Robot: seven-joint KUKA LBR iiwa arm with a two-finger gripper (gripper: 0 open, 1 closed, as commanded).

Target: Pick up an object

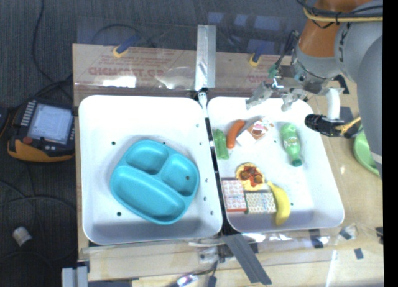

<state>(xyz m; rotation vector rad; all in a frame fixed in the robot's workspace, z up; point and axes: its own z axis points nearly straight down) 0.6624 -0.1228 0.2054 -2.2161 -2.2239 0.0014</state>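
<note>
My gripper (272, 99) hangs open above the far edge of the right bin (323, 174), with nothing between its two fingers. Just in front of it lie an orange sausage (236, 133) and a small white and red packet (259, 128). A green bottle (290, 143) lies to the right of them. Against the bin's left wall rests a green cucumber (220, 143). Nearer the front are a small pizza (249, 174), two patterned boxes (247, 201) and a yellow banana (280, 204).
The left bin (99, 124) holds a blue divided plate (156, 181). A clear plastic panel (155, 68) stands behind the bins. A handheld pendant (43, 130) lies on the floor at the left. A green object (367, 149) sits off the right bin's right side.
</note>
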